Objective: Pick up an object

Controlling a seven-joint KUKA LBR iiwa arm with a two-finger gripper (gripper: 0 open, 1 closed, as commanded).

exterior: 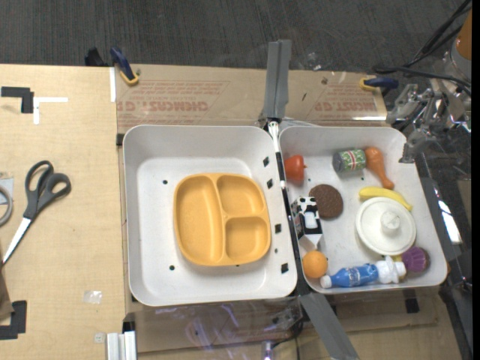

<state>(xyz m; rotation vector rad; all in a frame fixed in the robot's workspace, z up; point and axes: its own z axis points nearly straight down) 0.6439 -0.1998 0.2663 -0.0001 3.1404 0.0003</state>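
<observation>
Gripper: metal gripper assembly (pixel 433 111) sits at the upper right, above the far right corner of the right bin; whether it is open or closed cannot be told through the cable clutter, and nothing is seen in it.
Right bin: shallow white plastic bin (pixel 427 223) holds all the loose objects.
Far row: green cylindrical can (pixel 349 160) lies on its side, touching an orange toy drumstick (pixel 379 166); a red toy tomato (pixel 295 168) rests against the left wall.
Middle row: yellow toy banana (pixel 385 196) lies just above a round white lidded dish (pixel 385 225); a dark brown round cookie (pixel 326 201) sits beside a black-and-white block (pixel 308 216).
Near row: orange ball (pixel 314 264), blue plastic bottle with white cap (pixel 361 274) lying flat, and purple round object (pixel 415 259).
Left bin: shallow white plastic bin (pixel 142 223) holds a yellow three-compartment plate (pixel 223 218).
Bench: black-handled scissors (pixel 34 201) lie on the wood at far left.
</observation>
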